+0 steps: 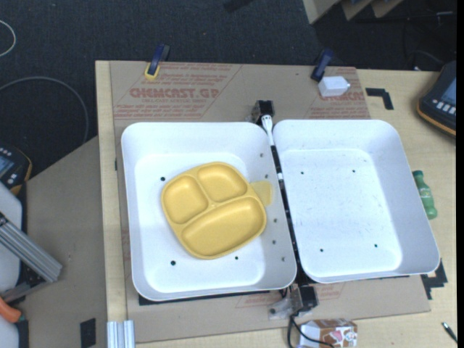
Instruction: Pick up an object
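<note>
A yellow divided plate (213, 209) with three compartments lies flat in the left white bin (138, 194), near its middle and slightly toward the right wall. A small pale yellow tab (262, 192) peeks out from under its right rim. The right white bin (406, 194) stands beside it.
Both bins rest on a brown cardboard sheet (217, 85). A black clip and cable (265, 114) run down the seam between the bins. A white block (333, 86) lies behind the right bin, a green item (425, 194) at its right edge, a tablet (442, 104) far right.
</note>
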Controlling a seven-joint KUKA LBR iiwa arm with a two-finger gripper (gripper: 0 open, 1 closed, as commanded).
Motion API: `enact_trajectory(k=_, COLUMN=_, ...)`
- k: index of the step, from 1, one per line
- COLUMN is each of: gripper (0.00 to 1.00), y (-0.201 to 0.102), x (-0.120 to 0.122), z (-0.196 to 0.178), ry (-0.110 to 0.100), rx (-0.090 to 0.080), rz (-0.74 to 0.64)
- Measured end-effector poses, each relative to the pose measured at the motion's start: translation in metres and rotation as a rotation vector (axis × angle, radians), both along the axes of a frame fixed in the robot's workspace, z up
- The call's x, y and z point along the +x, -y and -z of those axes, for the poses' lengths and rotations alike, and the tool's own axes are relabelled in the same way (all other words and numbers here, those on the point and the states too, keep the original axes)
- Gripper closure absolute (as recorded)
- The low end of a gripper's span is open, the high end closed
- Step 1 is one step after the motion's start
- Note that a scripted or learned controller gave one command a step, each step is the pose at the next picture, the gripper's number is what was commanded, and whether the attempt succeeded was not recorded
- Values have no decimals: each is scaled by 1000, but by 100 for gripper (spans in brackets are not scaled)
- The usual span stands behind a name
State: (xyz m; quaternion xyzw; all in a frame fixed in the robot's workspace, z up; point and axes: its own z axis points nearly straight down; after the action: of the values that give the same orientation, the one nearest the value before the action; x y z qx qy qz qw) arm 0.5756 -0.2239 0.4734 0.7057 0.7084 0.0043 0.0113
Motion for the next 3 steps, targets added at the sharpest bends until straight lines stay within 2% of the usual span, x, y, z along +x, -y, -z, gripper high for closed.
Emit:
enact_trajectory(k=1, gripper=100, y=-62, x=-54, z=17, ry=-24, rx=12, rz=-1)
enact_trajectory(k=2, gripper=100, y=-144, x=-88, z=69, ry=-30, rx=13, rz=-5)
enact_trajectory(k=3, gripper=100, y=-121, x=-98, z=164, ry=-33, rx=11, rz=7)
